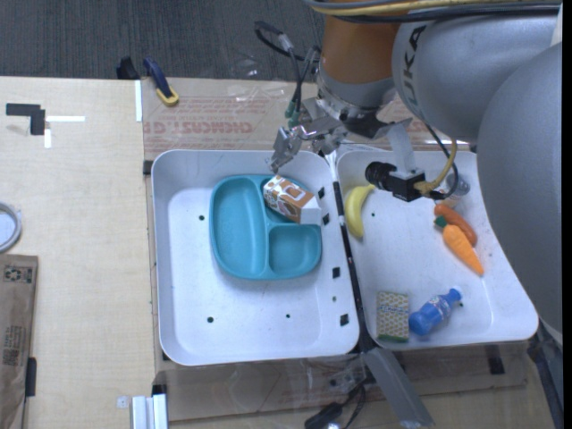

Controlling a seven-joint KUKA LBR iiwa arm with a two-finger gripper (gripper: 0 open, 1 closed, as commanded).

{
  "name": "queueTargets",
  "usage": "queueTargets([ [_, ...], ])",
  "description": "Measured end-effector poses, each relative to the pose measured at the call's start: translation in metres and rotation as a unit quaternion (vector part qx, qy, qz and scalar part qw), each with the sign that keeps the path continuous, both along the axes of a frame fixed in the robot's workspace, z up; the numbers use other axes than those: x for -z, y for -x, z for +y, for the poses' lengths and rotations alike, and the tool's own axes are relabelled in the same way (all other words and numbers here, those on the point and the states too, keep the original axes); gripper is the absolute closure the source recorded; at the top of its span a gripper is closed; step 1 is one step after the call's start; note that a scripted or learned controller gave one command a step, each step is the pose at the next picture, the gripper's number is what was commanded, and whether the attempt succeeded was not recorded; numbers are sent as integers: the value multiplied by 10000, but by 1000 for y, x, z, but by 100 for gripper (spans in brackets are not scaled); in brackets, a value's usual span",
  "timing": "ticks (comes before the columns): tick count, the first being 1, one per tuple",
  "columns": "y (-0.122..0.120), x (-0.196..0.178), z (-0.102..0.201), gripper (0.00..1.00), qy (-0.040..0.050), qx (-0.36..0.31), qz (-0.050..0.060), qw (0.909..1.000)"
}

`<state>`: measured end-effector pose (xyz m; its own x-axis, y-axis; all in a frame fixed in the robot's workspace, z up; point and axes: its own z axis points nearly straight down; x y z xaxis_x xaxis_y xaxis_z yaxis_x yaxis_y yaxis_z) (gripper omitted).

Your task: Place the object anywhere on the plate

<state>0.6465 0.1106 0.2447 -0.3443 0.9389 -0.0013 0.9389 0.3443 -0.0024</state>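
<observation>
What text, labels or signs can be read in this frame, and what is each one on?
"KU", partial and turned sideways: on the arm.
Red mirrored lettering: on the cardboard behind the bins, too blurred to read.
Recycling-type symbol: on the brown bag at the left edge; its small print is unreadable.
Print on the box on the plate: too small to read.
Bottle label: unreadable.

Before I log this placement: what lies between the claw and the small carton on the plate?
Nothing, by the camera view: the claw hangs just above the carton, which rests on the blue plate's upper right rim; only white bin wall shows between.
</observation>
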Motion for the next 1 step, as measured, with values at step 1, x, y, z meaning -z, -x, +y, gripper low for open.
queueTargets([
  [1,18,-14,-31,0,5,810,13,9967],
])
